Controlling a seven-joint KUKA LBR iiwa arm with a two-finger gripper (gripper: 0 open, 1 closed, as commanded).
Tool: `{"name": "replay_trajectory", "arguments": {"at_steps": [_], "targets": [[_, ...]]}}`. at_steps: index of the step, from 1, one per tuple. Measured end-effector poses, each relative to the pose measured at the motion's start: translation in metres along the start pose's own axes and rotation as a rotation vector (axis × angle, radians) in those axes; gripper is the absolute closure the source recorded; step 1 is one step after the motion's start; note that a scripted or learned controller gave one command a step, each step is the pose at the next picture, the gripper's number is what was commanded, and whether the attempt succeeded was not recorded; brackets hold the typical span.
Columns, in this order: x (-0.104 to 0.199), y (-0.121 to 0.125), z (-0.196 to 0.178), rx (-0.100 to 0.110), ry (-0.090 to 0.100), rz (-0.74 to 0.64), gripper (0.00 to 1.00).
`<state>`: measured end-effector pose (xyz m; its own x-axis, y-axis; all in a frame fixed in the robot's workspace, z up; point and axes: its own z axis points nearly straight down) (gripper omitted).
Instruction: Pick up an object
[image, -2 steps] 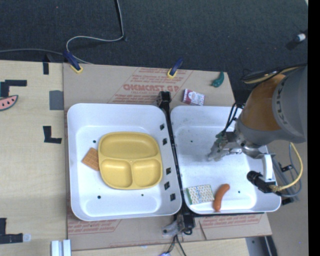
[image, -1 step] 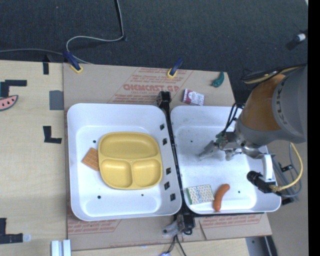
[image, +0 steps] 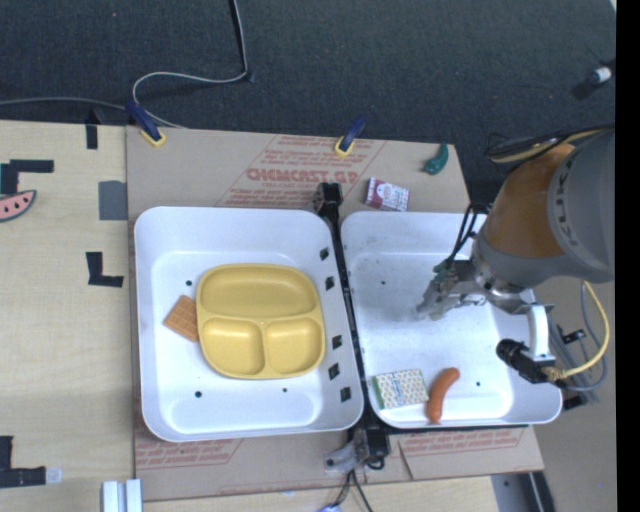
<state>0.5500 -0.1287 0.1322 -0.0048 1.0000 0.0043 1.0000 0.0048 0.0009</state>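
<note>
In the right bin (image: 400, 245) lie an orange sausage-shaped toy (image: 441, 394) and a small green-and-white packet (image: 399, 388), both near the front wall. My gripper (image: 437, 303) hangs over the middle of that bin, above and behind the sausage, with the grey arm and its orange band coming in from the right. Nothing shows between its fingers. The left bin (image: 160, 250) holds a yellow divided plate (image: 261, 320) and a tan cracker-like square (image: 182, 318) tucked at the plate's left edge.
A black clip strip (image: 338, 290) runs along the seam between the two bins. A small red-and-white packet (image: 385, 194) and a green item (image: 436, 159) lie on the cardboard behind the right bin. Cables hang off the arm at the right.
</note>
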Motion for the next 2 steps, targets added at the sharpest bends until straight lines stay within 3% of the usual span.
{"name": "replay_trajectory", "arguments": {"at_steps": [1, 2], "targets": [[0.0, 0.0, 0.0, 0.0, 0.0, 0.0, 0.0], [-0.023, -0.027, 0.046, -0.001, -0.004, 0.004, 0.0]]}}
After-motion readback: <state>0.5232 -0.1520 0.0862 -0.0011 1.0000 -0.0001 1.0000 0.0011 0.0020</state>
